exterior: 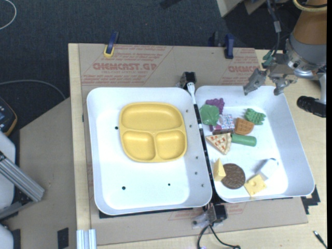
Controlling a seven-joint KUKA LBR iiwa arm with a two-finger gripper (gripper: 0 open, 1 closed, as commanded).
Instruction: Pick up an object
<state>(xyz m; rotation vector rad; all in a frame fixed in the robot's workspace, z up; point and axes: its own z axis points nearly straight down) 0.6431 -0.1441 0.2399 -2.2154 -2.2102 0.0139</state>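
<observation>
- The counter (78, 139) is a tan board with red lettering, carrying two shallow white bins side by side.
- The left bin (104, 185) holds a yellow divided plate (153, 131), which lies in the upper middle of that bin with its one long compartment farthest from the camera.
- The right bin (295, 154) touches the left bin along its inner edge and holds all the small toy foods.
- The arm (311, 19), grey with an orange band, hangs above the far right corner of the right bin.
- The tool (264, 87) sits at the far rim of the right bin, its two fingers spread wide with nothing between them, well apart from the foods.
- A green leafy piece (209, 114) lies near the far left corner of the right bin, with purple grapes (217, 104) just behind it.
- A green cucumber (244, 140) lies at the middle of the right bin, just beside a brown waffle piece (243, 126) and a small green broccoli-like piece (255, 116).
- A pizza slice (220, 141) lies left of the cucumber.
- A brown round cookie (233, 175) rests toward the near edge of the right bin, with a yellow cheese wedge (219, 169) touching its left side and a yellow block (254, 184) to its right.
</observation>
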